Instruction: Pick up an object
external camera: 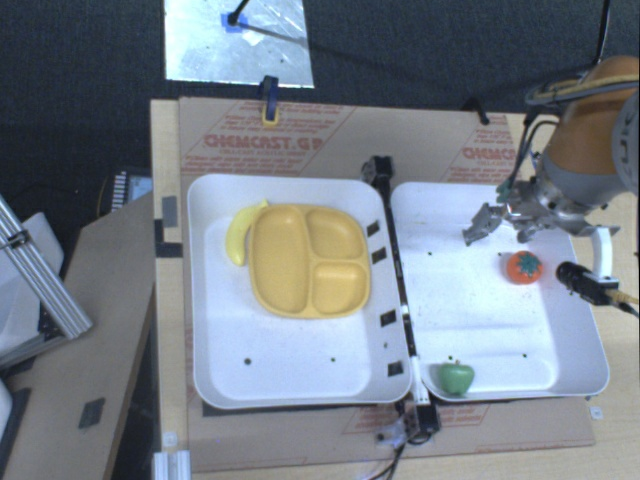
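Note:
In the right bin (480, 313) a small orange-red tomato-like toy (522, 267) lies near the right wall. A green apple-like toy (456, 377) rests at that bin's front left corner. My gripper (503, 230) hangs over the back of the right bin, just up and left of the orange-red toy and apart from it. Its fingers are spread open with nothing between them. The grey arm with its orange band (590, 133) comes in from the upper right.
The left bin (215, 348) bears a yellow divided plate (305, 260), with a banana (238, 234) tucked against its left edge. A black divider with clips (393, 268) separates the bins. A black and white fixture (590, 273) sticks out by the right bin's right wall.

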Robot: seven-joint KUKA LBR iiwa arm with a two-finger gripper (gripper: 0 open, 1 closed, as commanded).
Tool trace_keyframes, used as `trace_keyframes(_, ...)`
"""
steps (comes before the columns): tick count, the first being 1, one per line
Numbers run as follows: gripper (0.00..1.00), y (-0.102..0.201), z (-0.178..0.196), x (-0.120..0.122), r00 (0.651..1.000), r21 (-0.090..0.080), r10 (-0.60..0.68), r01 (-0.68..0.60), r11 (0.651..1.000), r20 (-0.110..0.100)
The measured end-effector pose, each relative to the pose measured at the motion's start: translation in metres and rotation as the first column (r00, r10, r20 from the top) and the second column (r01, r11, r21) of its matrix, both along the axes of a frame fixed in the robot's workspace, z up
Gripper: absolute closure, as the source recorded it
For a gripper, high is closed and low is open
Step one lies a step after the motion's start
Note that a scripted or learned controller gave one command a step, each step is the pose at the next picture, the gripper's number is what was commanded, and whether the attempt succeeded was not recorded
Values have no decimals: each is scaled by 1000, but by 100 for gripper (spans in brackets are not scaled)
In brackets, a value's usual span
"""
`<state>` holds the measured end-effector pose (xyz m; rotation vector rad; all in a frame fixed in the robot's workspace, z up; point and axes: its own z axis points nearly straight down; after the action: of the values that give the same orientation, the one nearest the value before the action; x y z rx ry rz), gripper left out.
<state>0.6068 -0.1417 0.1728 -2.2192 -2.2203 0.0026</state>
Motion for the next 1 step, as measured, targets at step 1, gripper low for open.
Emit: trace_keyframes(1,0,5,-61,4,1000,0,2,-2,1000,0)
